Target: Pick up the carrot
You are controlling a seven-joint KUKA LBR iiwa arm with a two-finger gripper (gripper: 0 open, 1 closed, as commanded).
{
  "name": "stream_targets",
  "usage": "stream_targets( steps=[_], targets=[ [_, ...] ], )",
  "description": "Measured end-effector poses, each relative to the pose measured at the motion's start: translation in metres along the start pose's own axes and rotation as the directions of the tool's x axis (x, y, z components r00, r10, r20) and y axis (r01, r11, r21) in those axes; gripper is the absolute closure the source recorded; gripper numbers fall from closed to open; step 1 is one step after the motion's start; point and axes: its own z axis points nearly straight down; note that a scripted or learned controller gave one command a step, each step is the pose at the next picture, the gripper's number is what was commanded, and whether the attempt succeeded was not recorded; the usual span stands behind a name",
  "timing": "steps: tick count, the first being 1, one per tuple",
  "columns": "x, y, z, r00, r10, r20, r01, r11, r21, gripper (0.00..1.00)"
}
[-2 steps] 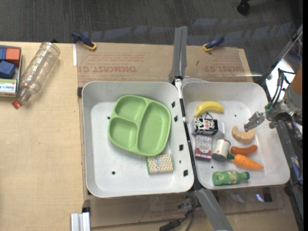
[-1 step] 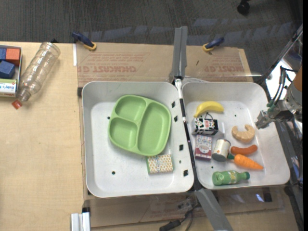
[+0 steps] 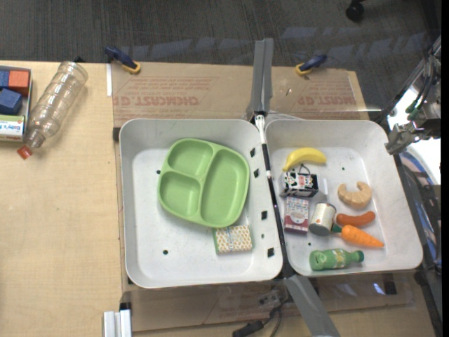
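Grey arm end (image 3: 415,111): enters at the frame's right side, up and to the right of the carrot, over the right rim of the right bin; blurred and partly cut off.
Jaws: state cannot be told; nothing is seen held in them.
Carrot (image 3: 361,237): orange, lying flat on the floor of the right bin (image 3: 405,195), in its near right part, thick end towards the bin's middle, tip towards the right wall; well apart from the arm end.
Sausage (image 3: 356,219): red-orange, just behind the carrot, roughly parallel to it.
Can (image 3: 323,218): silver, on its side, just left of the carrot; touching or almost touching the sausage's left end.
Green bottle (image 3: 335,259): lying down just in front of the carrot, along the near wall.
Croissant (image 3: 355,194): tan, behind the carrot, beyond the sausage.
Pink box (image 3: 297,213): left of the carrot, beyond the can.
Black-and-white carton (image 3: 301,182): left of and behind the carrot, just behind the pink box.
Banana (image 3: 304,158): yellow, further behind the carrot, just behind the carton.
Left bin (image 3: 133,188): left of the carrot, joined side by side with the right bin.
Green plate (image 3: 204,182): three compartments, in the left bin, well left of the carrot.
Patterned packet (image 3: 233,239): level with the carrot, at the plate's near edge.
Clear plastic bottle (image 3: 52,100): on the desk (image 3: 56,223), far left of the carrot, outside both bins.
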Motion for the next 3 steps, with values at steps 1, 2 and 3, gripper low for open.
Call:
stream_targets(
  steps=[1,2,3],
  targets=[
    [-0.026,0.089,-0.007,0.985,-0.172,0.000,0.172,0.985,0.000,1.00],
    [-0.025,0.090,-0.016,0.984,-0.175,0.003,0.175,0.985,0.000,1.00],
    [-0.025,0.091,-0.025,0.984,-0.178,0.006,0.178,0.984,-0.001,1.00]
  ],
)
